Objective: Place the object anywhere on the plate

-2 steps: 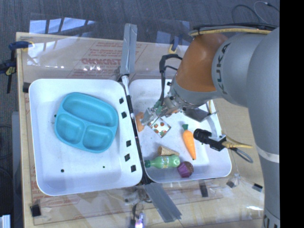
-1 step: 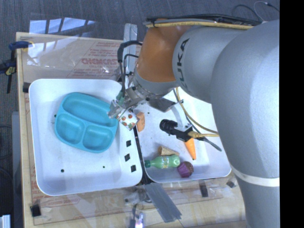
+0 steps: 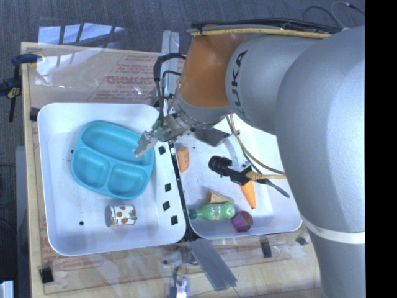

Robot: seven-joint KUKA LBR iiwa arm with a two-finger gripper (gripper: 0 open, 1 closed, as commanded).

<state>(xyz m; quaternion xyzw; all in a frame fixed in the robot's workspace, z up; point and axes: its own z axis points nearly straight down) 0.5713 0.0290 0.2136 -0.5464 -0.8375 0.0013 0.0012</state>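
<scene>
Left bin (image 3: 62, 228): white, shallow, on the bench at the left of the camera view. Item 1, blue plate (image 3: 102, 157): three compartments, lying flat in the upper middle of that bin, all three compartments showing bare blue. Item 2, small can (image 3: 121, 215): white with red spots, on its side on the bin floor just below the plate and apart from it. Gripper (image 3: 144, 145): grey, hung tilted over the plate's right rim, close to the wall between the two bins; whether it was open or closed, and whether it had hold of anything, could not be told from this angle. Right bin (image 3: 276, 207): white, touching the left bin side to side. Item 3, orange piece (image 3: 183, 159): upright in the view, just inside that bin's left wall and near the gripper; possibly the object meant for the plate, though the view did not settle it. Item 4, tan wedge (image 3: 217, 197): just above the green bottle (image 3: 214, 213), which lay on its side along the lower edge. Item 5, carrot (image 3: 249, 194): pointed end down, right of the wedge. Item 6, purple lump (image 3: 242, 221): touching the bottle's right end. Arm (image 3: 298, 104): grey with orange band, covering the bin's upper right.
</scene>
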